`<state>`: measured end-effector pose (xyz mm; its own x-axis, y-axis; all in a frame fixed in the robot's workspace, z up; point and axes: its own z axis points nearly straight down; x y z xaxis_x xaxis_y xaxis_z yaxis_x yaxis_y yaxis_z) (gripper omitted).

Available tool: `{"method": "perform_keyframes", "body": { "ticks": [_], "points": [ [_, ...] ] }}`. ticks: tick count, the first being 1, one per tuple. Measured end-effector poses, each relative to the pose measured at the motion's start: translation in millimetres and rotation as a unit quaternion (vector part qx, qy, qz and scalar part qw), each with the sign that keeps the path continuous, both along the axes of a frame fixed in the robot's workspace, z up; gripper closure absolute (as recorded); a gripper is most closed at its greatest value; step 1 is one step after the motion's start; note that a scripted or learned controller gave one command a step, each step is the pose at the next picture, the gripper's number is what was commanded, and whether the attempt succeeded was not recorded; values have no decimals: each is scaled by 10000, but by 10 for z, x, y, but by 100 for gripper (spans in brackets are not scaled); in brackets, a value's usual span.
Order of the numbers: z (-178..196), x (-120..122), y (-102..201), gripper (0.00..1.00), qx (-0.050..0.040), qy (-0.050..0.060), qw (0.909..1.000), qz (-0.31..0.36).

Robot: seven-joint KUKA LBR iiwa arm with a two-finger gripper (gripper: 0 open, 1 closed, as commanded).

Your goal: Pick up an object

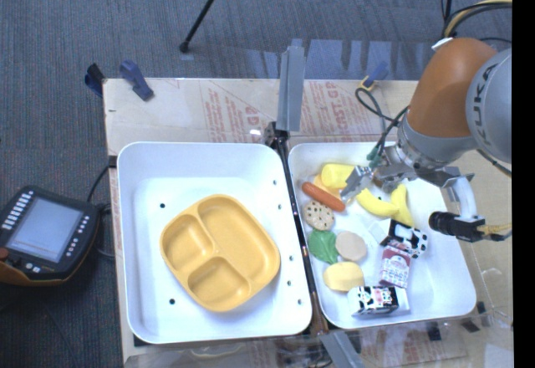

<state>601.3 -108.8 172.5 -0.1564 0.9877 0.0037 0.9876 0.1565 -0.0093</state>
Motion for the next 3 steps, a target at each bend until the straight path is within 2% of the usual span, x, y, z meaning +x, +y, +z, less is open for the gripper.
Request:
{"method": "perform_keyframes", "body": {
  "ticks": [1, 2, 3],
  "points": [
    [489, -462, 434, 0, -3, -43, 10000, 59],
    [-185, 130, 137, 0, -9, -7, 9988, -481],
    [-768, 449, 89, 0, 22, -39, 10000, -51]
  ]
}}
